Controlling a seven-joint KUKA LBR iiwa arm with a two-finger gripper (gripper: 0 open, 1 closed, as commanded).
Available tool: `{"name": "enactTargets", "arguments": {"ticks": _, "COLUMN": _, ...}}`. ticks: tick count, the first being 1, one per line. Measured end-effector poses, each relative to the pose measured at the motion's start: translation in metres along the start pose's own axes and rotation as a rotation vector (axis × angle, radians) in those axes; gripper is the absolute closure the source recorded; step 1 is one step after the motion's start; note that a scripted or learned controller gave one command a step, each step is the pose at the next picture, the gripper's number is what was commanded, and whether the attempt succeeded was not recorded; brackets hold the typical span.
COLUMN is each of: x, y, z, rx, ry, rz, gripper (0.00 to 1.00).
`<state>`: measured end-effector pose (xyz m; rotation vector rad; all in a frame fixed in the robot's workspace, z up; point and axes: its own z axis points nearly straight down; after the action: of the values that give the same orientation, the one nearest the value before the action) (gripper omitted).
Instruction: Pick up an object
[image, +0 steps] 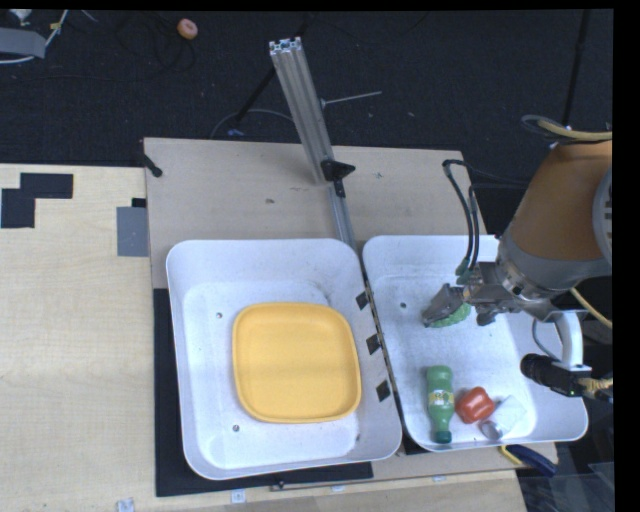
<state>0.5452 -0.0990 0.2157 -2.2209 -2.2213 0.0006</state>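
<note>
My gripper (460, 308) hangs over the middle of the right bin (400, 262), on the grey arm that comes in from the right. A small light-green object (458, 314) shows between its two dark fingers, and the gripper is shut on it. Nearer the bin's front lie a green bottle (438, 402) with a yellow label, a red object (475, 404) just to its right, and a small grey, partly clear piece (492, 428) by the front right corner.
A square yellow plate (296, 361) lies in the left bin (190, 300). A slanted aluminium bar (308, 105) stands behind the bins. Black clips (372, 343) mark the rim between the bins. Cables hang by the arm's wrist at the right.
</note>
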Motion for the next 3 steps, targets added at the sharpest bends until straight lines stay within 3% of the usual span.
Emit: {"name": "enactTargets", "arguments": {"ticks": 3, "x": -0.002, "y": 0.006, "z": 0.125, "rx": -0.001, "ry": 0.0, "rz": 0.0, "gripper": 0.0}}
